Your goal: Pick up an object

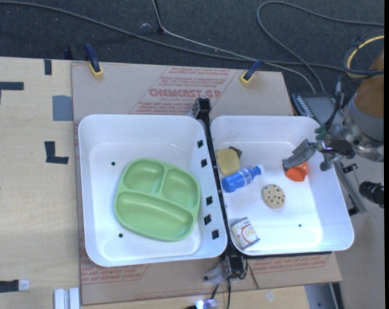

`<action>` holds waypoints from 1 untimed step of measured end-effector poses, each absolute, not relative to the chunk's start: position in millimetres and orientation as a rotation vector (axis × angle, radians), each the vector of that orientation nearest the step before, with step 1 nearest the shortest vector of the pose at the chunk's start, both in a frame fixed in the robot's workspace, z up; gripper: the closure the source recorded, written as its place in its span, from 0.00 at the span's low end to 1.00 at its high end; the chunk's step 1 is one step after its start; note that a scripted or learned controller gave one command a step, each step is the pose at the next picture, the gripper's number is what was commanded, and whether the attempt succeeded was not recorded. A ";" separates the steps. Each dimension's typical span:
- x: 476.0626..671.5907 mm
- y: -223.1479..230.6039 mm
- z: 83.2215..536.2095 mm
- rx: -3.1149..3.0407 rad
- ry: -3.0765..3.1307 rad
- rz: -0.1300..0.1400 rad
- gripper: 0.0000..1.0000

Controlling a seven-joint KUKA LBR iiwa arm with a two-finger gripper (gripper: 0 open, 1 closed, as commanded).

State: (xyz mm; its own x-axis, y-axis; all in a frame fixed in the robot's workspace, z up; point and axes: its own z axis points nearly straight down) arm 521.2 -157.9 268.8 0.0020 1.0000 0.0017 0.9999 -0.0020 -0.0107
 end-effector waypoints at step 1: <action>523.1 -157.7 273.7 -2.220 -2.222 0.002 0.00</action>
State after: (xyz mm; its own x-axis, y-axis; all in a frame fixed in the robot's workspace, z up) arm 523.1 -157.7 273.7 -0.0012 1.0000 -0.0003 1.0000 0.0012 -0.0012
